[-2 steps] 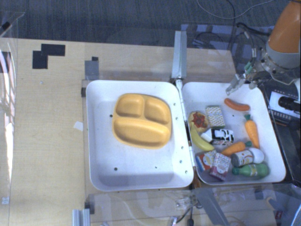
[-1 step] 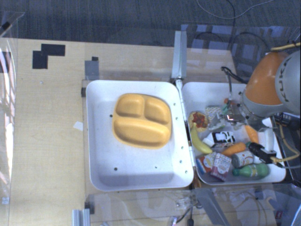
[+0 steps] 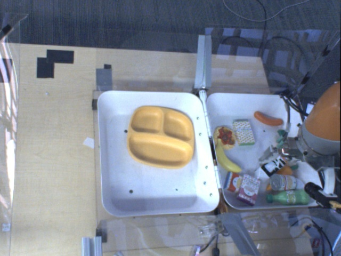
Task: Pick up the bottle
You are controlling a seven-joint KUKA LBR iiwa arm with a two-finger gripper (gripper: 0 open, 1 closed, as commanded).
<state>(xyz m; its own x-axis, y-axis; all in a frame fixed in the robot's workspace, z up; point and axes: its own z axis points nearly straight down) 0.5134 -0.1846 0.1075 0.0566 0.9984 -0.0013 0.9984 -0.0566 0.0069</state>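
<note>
Green bottle (image 3: 288,198) below pincer (image 3: 275,158)

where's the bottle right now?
The green bottle lies on its side at the near right corner of the right bin, just below a tin can and right of a small carton.

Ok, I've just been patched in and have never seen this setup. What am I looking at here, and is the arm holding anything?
This is one fixed camera looking down at a slant on a bench with two shallow white bins side by side. The left bin holds a yellow divided tray. The right bin holds small items: a banana, a sausage, a small carton, a can and the green bottle lying on its side near the front edge. The grey and orange robot arm reaches in from the right. Its end effector sits low over the right bin, above the can. I cannot tell whether it grips anything.
</note>
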